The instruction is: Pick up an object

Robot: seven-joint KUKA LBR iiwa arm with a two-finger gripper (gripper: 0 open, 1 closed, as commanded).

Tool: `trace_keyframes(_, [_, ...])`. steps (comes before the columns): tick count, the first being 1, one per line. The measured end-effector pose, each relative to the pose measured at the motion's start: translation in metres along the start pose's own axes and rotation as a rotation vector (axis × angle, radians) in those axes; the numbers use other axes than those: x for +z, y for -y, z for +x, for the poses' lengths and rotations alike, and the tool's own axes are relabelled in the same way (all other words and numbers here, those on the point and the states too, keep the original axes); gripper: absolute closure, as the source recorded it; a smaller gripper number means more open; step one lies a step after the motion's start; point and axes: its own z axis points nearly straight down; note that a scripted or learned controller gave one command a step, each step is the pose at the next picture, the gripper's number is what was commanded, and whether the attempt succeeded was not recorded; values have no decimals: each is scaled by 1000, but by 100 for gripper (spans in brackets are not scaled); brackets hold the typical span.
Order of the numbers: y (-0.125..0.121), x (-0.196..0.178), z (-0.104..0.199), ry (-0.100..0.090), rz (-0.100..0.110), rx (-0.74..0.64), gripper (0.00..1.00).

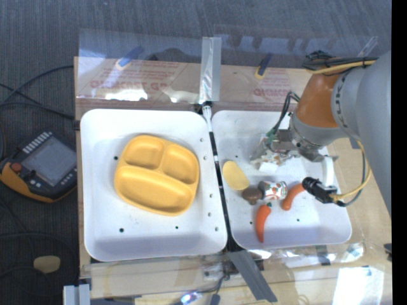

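In the right white bin, an orange carrot-shaped toy lies nearest, with a small white printed can, a brown lump and a pale yellow chip-like piece just behind it. Beyond them the gripper hangs low over the bin's middle, its grasp impossible to tell. The left bin holds a yellow divided plastic tray.

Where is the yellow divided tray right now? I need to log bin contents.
The yellow divided tray lies in the middle of the left bin, across the divider from the toy carrot in the right bin.
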Motion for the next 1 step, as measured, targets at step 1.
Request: trace_keyframes(1, [-24, -84, 71, -1, 13, -1, 100])
